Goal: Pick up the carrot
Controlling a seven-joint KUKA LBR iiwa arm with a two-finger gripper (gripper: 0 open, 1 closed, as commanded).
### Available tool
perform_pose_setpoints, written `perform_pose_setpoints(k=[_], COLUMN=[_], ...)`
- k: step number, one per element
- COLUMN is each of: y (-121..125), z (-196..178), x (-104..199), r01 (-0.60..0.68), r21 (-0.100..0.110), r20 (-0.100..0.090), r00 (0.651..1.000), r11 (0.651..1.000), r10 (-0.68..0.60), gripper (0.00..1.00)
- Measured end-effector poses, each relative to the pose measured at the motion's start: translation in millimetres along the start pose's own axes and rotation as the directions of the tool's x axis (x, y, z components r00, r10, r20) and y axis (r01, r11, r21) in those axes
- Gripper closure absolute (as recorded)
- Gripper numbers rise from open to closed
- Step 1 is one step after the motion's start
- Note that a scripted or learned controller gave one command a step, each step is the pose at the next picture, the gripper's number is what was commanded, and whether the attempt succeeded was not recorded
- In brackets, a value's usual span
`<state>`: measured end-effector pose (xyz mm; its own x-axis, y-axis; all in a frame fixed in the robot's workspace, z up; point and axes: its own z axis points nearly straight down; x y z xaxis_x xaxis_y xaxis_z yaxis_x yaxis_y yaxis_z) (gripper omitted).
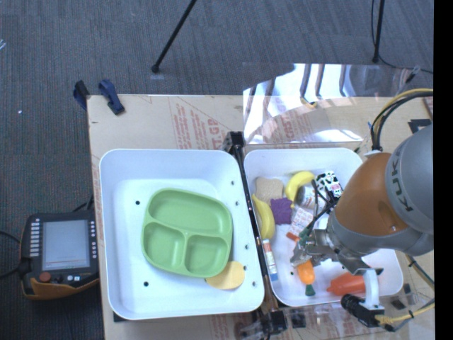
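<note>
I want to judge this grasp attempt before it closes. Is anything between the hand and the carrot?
Nothing visible does. The hand sits right above the carrot in the right bin, whose other toys lie off to the sides.

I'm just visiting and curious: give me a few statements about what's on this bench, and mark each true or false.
1. The green tray lies in the left bin. True.
2. The carrot sits on the green tray. False: it lies in the right bin, just below the gripper.
3. A banana lies in the right bin. True.
4. The arm hangs over the left bin. False: it is over the right bin.
5. A yellow disc touches the tray's lower edge. True.
</note>
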<state>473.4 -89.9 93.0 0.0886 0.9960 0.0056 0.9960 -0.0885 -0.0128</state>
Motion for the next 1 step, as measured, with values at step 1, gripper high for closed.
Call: perform_pose_setpoints(k=[1], y=[-2.1], z=[-161.6], x=[55.8], r01=[-0.14], r21=[-0.016], r20=[0.001], r00=[0.99], r11=[0.99], r10=[0.14], gripper=[1.0])
